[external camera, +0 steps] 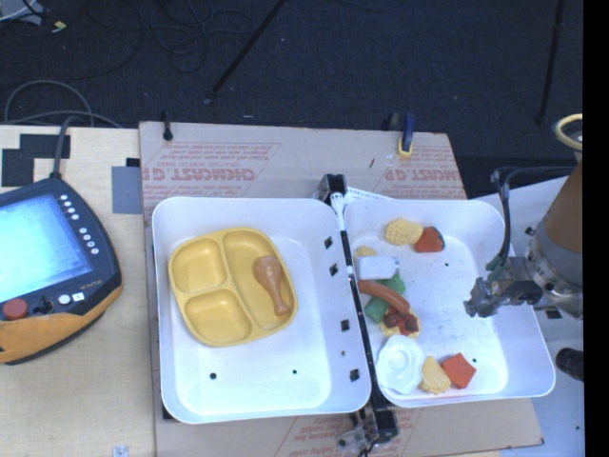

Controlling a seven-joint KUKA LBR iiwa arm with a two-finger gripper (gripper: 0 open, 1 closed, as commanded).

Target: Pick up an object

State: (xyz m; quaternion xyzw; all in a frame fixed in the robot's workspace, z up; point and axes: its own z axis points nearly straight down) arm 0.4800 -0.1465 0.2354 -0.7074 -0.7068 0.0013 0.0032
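two white bins [190, 369] sit side by side; the gripper [482, 302] hovers near the right bin's right edge, jaws' state unclear, so a blind descent risks missing the toy food.

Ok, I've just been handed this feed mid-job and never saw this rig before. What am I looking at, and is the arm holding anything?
One camera looks down at a slant on a bench with two white bins. The arm comes in from the right; its gripper hangs over the right bin, and whether the jaws are open I cannot tell. Nothing shows between them. The left bin holds a yellow tray with a toy drumstick in its right compartment. The right bin holds toy food along its left side: corn, a hot dog, a white cup and an orange block. At far left lies the control pendant.
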